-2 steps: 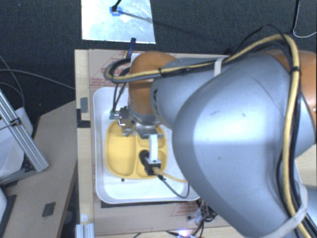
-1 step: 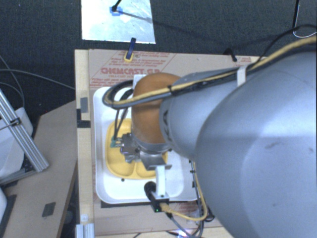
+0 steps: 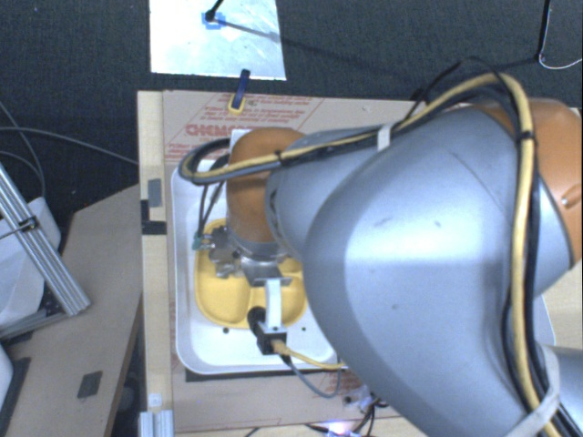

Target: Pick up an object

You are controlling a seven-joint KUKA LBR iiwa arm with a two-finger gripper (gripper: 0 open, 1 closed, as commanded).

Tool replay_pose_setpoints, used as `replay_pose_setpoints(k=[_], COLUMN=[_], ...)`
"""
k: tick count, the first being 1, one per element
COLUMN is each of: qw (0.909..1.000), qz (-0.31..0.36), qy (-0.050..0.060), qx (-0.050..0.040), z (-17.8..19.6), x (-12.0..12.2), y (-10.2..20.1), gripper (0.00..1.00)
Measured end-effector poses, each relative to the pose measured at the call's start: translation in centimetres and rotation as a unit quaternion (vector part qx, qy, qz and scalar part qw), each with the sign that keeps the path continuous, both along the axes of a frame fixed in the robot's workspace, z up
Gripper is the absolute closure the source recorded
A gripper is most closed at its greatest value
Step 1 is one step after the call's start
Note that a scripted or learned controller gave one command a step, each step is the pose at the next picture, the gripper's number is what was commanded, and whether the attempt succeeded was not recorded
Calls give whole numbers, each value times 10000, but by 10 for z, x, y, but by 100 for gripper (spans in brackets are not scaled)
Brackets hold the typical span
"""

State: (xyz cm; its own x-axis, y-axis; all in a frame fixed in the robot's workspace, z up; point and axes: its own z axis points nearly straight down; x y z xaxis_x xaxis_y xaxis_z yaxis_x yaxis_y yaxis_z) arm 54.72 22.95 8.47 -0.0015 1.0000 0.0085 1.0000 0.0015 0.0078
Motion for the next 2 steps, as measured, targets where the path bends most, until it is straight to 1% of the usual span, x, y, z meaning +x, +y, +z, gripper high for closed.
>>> replay_pose_setpoints(k=[1,2], qw=[10000,10000], qz=[13,13], qy=[-21,-69], qx=[-1,-8], z=[3,160], x=[-57,13], y=[9,5], gripper=[100,100])
